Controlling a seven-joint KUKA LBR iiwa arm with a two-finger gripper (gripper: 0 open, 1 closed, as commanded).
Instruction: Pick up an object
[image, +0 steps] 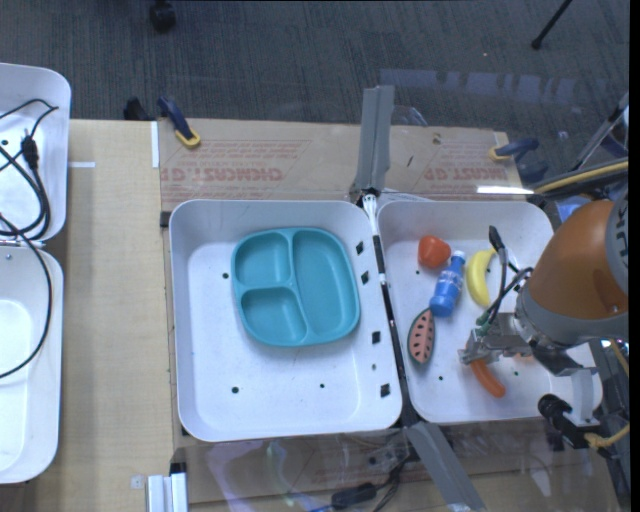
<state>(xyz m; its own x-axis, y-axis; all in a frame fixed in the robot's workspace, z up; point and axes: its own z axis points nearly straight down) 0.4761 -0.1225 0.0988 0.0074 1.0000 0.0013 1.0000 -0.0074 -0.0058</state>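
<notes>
My gripper (482, 352) is low in the right bin (440, 400), just above an orange carrot-like piece (490, 381) that lies on the bin floor. To its left lies a watermelon slice (422, 336). Further back are a blue bottle (447, 284), a yellow banana (481, 276) and a small orange-red object (432, 250). The arm's orange band (590, 262) rises to the right and hides part of the bin.
The left bin (200, 390) holds a teal divided plate (296, 285). A grey divider post (375, 140) stands behind the seam between the bins. Blue clamps (176, 120) sit at the back of the bench. White tubs with black cables (25, 180) are at far left.
</notes>
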